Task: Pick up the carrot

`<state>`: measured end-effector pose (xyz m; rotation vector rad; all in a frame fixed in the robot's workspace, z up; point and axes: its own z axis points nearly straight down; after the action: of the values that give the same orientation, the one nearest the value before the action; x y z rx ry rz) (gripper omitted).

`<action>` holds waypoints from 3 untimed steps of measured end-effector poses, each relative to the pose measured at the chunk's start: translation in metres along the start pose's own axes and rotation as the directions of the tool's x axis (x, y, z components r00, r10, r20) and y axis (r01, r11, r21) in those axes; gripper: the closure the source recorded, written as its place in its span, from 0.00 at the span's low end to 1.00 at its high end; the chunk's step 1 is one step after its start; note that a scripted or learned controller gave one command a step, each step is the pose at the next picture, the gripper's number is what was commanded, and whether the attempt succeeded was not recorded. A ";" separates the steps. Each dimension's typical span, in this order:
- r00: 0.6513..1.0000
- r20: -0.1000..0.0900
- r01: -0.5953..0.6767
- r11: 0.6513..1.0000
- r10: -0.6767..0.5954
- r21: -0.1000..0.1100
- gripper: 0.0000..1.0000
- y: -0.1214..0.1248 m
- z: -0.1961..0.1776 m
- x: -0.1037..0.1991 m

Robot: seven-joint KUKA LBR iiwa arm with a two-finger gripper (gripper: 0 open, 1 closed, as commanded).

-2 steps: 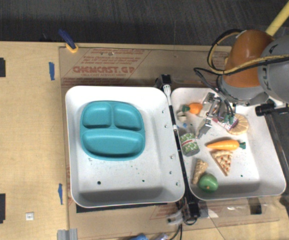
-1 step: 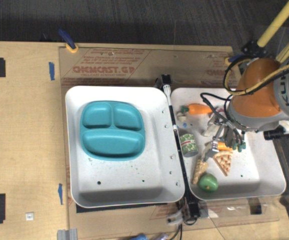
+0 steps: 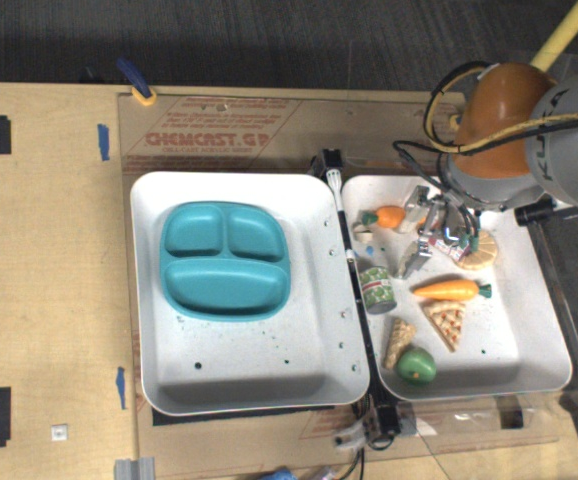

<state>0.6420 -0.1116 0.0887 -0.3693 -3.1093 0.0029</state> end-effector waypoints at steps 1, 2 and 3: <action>1.000 0.019 0.020 1.000 -0.020 -0.002 0.00 -0.058 0.000 0.074; 0.972 0.018 -0.233 0.972 0.233 -0.010 0.00 -0.007 -0.021 0.042; 0.875 -0.023 -0.483 0.876 0.483 0.014 0.00 0.006 0.000 -0.004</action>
<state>0.6476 -0.1066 0.0891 -1.1238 -2.8947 0.0132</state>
